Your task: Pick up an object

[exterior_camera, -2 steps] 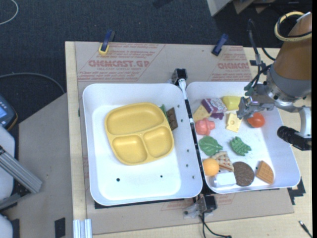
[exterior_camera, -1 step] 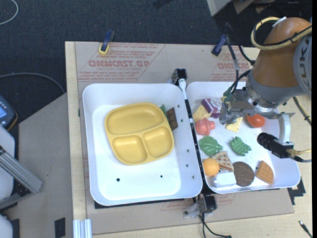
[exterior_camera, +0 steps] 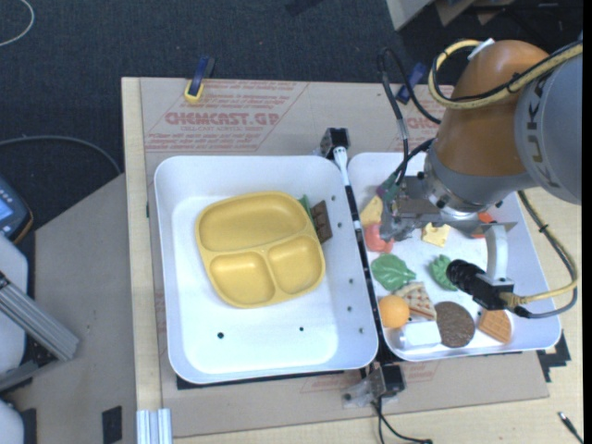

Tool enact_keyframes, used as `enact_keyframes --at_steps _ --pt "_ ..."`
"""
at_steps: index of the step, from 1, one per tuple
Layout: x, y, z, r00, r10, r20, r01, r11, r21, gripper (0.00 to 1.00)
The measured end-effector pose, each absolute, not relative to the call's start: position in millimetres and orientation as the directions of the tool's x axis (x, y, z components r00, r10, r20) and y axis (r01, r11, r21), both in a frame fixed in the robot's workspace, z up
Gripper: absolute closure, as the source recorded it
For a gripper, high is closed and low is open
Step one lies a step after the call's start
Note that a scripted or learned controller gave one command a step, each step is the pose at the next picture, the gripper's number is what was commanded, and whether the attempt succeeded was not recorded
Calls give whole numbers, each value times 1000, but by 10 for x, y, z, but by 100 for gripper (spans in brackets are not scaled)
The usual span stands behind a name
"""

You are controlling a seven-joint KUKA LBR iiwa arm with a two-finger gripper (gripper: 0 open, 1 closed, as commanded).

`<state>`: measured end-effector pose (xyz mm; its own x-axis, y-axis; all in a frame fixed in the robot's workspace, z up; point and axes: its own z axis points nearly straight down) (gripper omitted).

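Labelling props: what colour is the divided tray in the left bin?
Yellow tray, clearest in the camera view.

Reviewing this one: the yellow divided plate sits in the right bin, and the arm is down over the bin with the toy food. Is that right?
Not quite. The camera view shows the yellow divided plate in the left bin, not the right. The rest holds: the arm is down over the right bin, gripper among the toy food.
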<state>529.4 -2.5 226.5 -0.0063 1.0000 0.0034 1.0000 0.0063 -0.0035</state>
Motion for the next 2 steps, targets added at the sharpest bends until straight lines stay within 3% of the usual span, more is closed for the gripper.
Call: enact_keyframes --at_steps 1,2 --pt "4957 480 2326 -6 1000 3 1000 6 -5 100" --pt "4807 597 2334 -2 1000 1 1000 2 -5 100"
